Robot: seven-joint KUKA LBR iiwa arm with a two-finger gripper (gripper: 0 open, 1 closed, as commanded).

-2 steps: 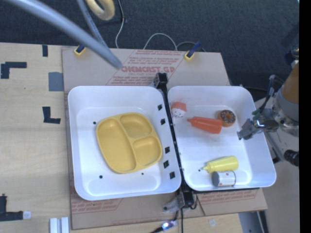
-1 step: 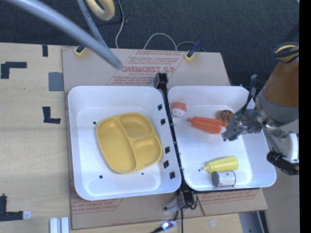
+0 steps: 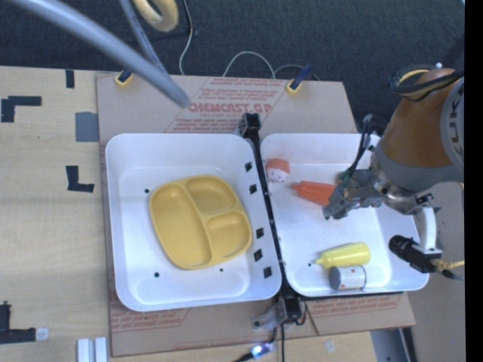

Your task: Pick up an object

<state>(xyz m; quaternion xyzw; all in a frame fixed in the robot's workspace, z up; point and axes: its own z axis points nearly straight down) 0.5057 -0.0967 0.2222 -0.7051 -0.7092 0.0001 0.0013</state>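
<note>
Gripper (image 3: 341, 202) lowered into the right bin (image 3: 392, 277), just beside an orange carrot-shaped object (image 3: 312, 192).

Whether the fingers are wide or narrow cannot be told. A small red-and-white object (image 3: 276, 169) is seen by the divider, a yellow bottle (image 3: 344, 256) and grey can (image 3: 347, 277) near the front; a yellow divided plate (image 3: 201, 221) is seen in the left bin (image 3: 124, 202).

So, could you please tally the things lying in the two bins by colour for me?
Yellow: 2, the divided plate in the left bin and the bottle in the right bin.
Orange: 1, the carrot-like piece.
Orange and white: 1, the small cup.
Grey: 1, the can.
Total: 5.
</note>
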